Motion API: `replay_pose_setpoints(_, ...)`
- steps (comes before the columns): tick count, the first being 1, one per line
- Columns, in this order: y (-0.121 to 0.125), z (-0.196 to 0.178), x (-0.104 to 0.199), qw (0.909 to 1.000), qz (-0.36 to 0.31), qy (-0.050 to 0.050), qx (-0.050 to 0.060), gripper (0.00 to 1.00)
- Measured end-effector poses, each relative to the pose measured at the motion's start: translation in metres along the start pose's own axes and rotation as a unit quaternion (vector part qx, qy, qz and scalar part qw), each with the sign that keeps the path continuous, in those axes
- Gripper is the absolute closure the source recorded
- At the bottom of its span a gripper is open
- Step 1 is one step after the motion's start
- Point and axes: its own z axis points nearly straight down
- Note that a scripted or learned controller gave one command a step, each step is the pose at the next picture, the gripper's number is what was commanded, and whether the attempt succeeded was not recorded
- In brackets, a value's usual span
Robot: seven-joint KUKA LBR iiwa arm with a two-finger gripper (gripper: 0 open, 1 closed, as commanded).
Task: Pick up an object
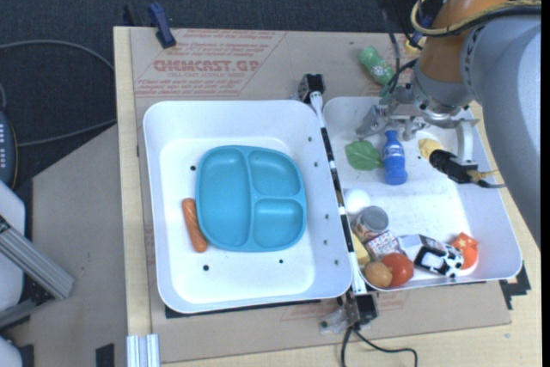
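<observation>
Tomato [397,268], can [371,222], blue bottle [394,157] in right bin [494,211]; gripper [397,121] above bottle, finger state unclear.

Divided plate [251,198] in left bin [163,133]; sausage [194,225] beside it

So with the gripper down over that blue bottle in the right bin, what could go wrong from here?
The gripper sits at the top of the blue bottle, which looks slim and smooth, so it might slip or tip. A green leafy piece lies right beside the bottle and could get nudged or caught too. The bin's wall is close on that side, leaving little room.
</observation>
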Motion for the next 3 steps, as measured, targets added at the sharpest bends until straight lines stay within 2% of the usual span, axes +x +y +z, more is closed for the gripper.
replay_pose_setpoints(1, -0.011, 0.0, -0.006, 1.0, 0.0, 0.001, 0.002, 0.0)
replay_pose_setpoints(2, 0.0, 0.0, -0.006, 1.0, -0.001, 0.0, 0.0, 0.0)
replay_pose_setpoints(3, -0.034, 0.0, -0.003, 1.0, 0.001, 0.001, 0.002, 0.0)
